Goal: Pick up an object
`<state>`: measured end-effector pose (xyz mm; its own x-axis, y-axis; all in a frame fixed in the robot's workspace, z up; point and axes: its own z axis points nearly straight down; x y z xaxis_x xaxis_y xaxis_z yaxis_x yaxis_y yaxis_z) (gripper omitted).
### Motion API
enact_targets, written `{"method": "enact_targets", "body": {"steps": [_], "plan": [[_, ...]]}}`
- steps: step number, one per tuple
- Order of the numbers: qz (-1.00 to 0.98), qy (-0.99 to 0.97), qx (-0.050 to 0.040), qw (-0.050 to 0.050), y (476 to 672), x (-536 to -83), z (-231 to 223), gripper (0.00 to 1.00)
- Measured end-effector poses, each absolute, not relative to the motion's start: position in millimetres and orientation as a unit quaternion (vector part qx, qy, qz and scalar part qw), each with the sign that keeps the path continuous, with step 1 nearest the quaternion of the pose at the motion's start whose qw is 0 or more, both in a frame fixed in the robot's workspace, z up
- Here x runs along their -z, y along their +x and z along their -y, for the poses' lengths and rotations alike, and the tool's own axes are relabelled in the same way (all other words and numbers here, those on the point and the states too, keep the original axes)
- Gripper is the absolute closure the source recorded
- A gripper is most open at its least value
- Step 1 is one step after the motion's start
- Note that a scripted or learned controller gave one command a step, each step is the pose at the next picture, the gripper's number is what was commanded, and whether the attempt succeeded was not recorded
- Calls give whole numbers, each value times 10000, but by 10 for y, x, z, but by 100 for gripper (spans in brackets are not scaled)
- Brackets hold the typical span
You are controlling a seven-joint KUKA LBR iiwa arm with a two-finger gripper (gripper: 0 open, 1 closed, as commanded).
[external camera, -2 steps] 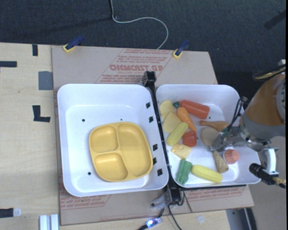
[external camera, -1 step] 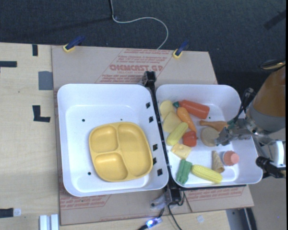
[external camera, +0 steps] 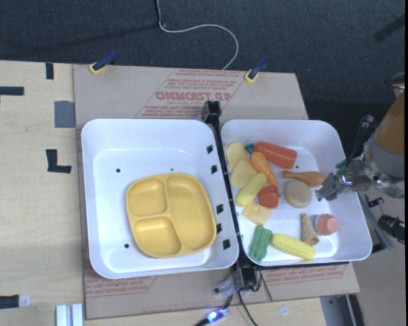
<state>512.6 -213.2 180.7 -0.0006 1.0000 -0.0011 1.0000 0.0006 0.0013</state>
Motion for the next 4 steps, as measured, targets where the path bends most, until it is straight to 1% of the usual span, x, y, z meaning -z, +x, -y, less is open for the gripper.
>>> {"method": "enact_targets", "body": {"steps": [1, 2, 3, 4], "plan": [[-7078, 7064, -2, 11, 5137, -2263, 2130, 100], [-7098, 7044, -3, -14, 5394, -2277, 1580, 100], [-7097, 7045, -2, -13, 5515, -2353, 1076, 100], [-7092, 7050, 6, -15, 5695, -2267, 644, 100]]}}
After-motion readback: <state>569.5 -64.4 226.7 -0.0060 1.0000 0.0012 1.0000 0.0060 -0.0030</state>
